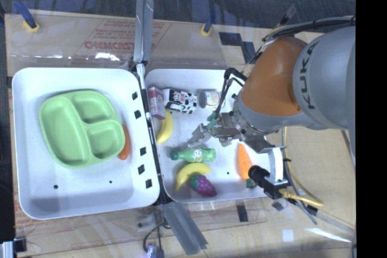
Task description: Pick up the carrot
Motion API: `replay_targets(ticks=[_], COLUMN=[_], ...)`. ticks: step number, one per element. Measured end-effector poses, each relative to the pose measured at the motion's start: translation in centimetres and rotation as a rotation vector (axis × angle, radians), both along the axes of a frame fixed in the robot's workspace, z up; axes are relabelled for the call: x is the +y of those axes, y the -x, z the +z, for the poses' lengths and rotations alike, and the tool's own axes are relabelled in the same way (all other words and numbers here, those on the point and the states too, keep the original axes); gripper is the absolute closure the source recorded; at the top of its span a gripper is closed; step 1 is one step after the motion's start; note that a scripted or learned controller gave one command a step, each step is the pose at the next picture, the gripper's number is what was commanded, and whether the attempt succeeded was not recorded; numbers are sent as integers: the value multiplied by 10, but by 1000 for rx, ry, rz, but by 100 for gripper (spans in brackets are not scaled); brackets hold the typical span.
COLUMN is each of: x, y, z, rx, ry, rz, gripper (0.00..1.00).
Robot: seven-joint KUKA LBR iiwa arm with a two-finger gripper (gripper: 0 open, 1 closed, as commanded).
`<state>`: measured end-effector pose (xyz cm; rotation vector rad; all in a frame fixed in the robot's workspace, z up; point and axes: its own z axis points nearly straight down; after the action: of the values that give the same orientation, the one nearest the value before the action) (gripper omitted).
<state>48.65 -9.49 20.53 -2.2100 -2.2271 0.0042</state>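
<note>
The carrot (pixel 243 161) is orange with a small green end and lies in the right bin (pixel 181 77), near its right wall. My gripper (pixel 204 132) hangs over the middle of that bin, just above a green bottle (pixel 193 154) and about a hand's width left of the carrot. It does not touch the carrot. The arm's orange band and grey wrist cover the bin's right rim above the carrot.
The right bin also holds a banana (pixel 164 128), a second yellow fruit (pixel 189 173), purple grapes (pixel 205 186), a cow-patterned carton (pixel 180 101), a red can (pixel 155 101) and a small jar (pixel 208 98). The left bin (pixel 36 190) holds a green divided plate (pixel 81 127) with an orange item (pixel 124 145) beside it.
</note>
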Motion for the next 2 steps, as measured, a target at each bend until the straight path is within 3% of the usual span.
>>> replay_targets(ticks=[1,2], x=[-93,-116], y=[8,-8], z=[-4,-100], rx=[-3,-10], ry=[1,4], rz=[16,46], gripper=[0,0])
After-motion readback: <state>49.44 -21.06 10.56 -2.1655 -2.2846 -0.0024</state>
